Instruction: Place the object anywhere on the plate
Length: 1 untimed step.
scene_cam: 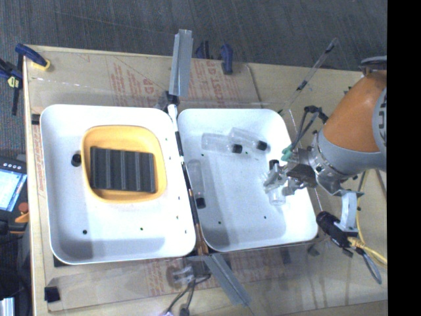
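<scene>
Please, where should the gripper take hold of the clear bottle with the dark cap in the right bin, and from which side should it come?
The clear bottle lies flat on the right bin's floor, cap toward the arm. I would grip the middle of its body from straight above, fingers straddling its narrow width. Another clear piece lies just beside it, so approach carefully.

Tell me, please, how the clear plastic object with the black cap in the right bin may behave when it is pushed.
The clear object looks like thin, see-through plastic, so it is probably light and slides easily on the smooth white bin floor. Its long, rounded shape suggests it may roll rather than stay still. The glossy surface could be slippery for the pincer.
</scene>
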Motion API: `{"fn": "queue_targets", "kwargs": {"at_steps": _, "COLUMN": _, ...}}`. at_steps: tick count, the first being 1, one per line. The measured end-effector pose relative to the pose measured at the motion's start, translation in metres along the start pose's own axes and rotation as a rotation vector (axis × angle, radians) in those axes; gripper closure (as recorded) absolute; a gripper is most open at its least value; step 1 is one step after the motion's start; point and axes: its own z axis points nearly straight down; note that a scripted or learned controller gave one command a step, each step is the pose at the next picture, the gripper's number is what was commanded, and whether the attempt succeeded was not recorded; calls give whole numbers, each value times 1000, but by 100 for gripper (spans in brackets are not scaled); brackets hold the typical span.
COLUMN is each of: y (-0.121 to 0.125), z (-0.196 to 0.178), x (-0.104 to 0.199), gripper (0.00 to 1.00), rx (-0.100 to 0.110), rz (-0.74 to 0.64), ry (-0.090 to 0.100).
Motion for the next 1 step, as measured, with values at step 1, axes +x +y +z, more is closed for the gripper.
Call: {"fn": "queue_targets", "kwargs": {"at_steps": 1, "y": -11, "z": 39, "x": 48, "gripper": 100, "rx": -7, "rz": -139, "ry": 0}}
